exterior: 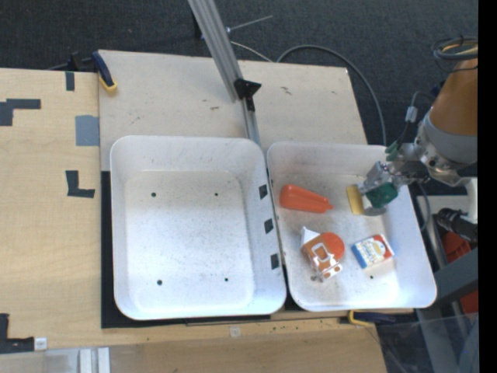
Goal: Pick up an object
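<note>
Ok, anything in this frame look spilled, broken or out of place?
Nothing stands out. The carrot, the small carton, the orange-and-white toy and the yellow block lie loose in the right bin. The gripper hangs at its right side, by the yellow block.

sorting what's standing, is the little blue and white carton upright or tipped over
Tipped over. The carton lies flat on the floor of the right bin, its printed face up toward the camera, beside the orange carton.
</note>
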Controlling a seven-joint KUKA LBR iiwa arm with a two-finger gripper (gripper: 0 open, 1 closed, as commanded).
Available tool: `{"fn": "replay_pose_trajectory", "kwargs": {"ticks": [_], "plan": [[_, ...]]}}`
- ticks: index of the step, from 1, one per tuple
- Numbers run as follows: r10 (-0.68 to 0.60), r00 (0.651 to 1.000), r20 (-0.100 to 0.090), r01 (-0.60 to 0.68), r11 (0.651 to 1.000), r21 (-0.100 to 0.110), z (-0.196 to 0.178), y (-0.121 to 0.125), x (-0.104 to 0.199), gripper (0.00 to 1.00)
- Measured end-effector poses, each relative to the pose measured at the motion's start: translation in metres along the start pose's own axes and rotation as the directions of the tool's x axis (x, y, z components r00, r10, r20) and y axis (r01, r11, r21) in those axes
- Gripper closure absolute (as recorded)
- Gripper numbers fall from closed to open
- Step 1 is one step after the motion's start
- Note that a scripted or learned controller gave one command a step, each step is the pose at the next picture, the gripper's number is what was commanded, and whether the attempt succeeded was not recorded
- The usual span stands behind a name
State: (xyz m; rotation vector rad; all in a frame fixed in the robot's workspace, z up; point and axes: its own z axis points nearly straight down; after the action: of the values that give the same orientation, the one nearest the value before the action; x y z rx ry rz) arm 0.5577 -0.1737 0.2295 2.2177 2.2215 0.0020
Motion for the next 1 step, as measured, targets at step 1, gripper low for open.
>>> {"fn": "replay_pose_trajectory", "kwargs": {"ticks": [1], "plan": [[-0.005, 1.000, -0.002, 0.005, 1.000, 0.005, 0.0107, 0.0063, 0.0567, 1.00]]}}
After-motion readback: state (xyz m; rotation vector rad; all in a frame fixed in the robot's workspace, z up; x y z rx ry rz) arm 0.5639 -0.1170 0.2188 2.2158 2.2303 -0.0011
